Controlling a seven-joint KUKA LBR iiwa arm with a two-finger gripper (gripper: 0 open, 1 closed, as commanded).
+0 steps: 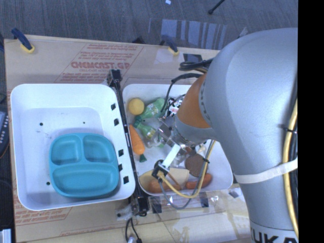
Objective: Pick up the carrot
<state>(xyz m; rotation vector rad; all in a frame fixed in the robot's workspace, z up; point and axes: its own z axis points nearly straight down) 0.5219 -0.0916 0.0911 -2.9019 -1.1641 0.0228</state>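
Nearest, at six o'clock in the right bin (148,91), lie brown foods (195,164). Farther in, the carrot (136,140) rests by the left wall, nine o'clock from the gripper (161,130), unlifted. I cannot tell the gripper's opening. Grasping and lifting remain.

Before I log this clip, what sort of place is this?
Likely a robotics lab bench: a grey robot arm, two shallow white plastic bins on printed cardboard, an orange toy carrot in one.
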